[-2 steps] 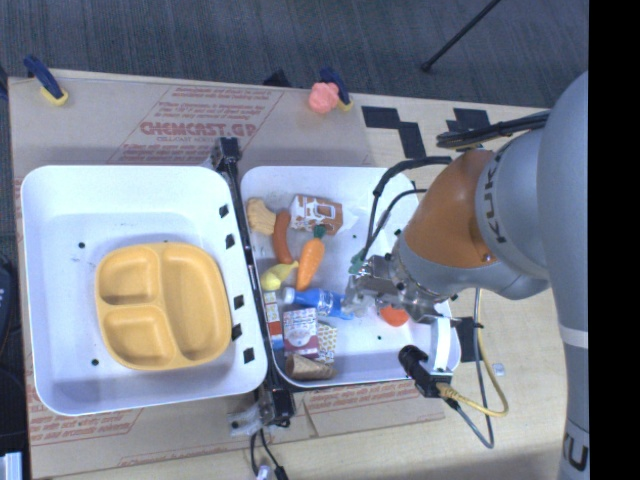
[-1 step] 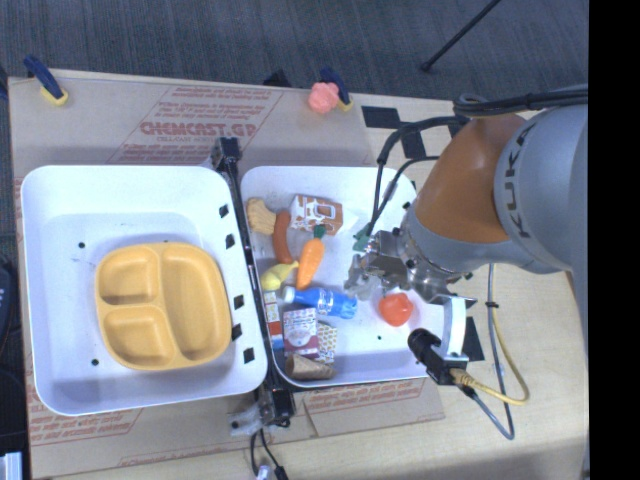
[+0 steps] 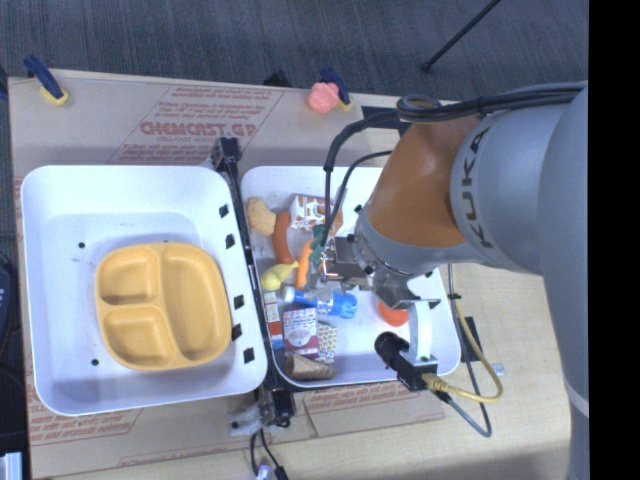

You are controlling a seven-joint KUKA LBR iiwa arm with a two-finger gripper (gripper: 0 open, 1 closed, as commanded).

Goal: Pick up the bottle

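End effector (image 3: 325, 268) low in right bin (image 3: 440, 353), amid clutter; aperture hidden by wrist, cannot tell. Bottle (image 3: 335, 304) with blue label lies flat just below it, wedged among packets, so grasp needs descent from above. Yellow tray (image 3: 160, 303) well left.

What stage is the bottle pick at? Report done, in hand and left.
Done: the arm has reached over the right bin, and its pincer is down among the clutter.
In hand: the pincer sits right above the bottle, which lies on the bin floor; whether the bottle is gripped cannot be told.
Left: a sure grasp and the lift. The left bin holds a yellow tray.
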